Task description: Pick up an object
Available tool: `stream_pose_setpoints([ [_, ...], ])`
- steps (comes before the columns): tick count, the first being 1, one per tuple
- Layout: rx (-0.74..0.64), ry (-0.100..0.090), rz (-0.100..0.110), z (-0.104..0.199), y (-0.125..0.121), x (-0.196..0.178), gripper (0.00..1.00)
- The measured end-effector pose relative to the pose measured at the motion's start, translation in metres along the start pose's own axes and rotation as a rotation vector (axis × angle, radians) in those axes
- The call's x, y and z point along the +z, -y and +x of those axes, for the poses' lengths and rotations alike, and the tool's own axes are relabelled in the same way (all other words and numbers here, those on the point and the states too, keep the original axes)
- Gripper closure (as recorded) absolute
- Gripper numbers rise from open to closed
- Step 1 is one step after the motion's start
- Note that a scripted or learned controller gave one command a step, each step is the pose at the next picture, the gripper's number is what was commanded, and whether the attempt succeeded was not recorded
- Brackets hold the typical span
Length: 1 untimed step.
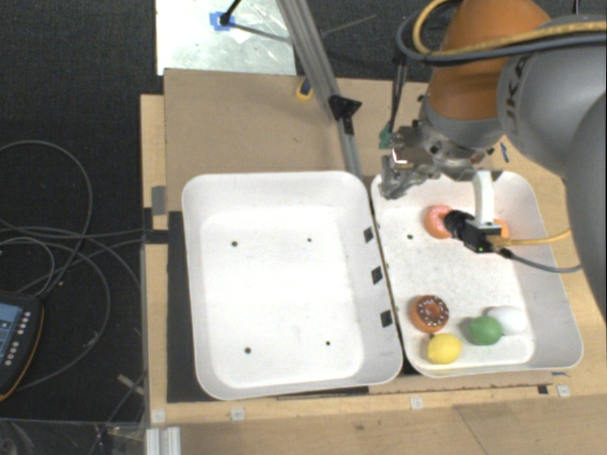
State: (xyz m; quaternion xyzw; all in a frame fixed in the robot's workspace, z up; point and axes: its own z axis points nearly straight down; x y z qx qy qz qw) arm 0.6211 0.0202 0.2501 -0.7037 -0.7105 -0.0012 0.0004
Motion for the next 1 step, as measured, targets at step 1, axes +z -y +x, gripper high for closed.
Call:
stream_pose_setpoints([
  [1, 0.000, 0.000, 0.001, 0.0506, 0.0009, 0.0063, 1.00],
])
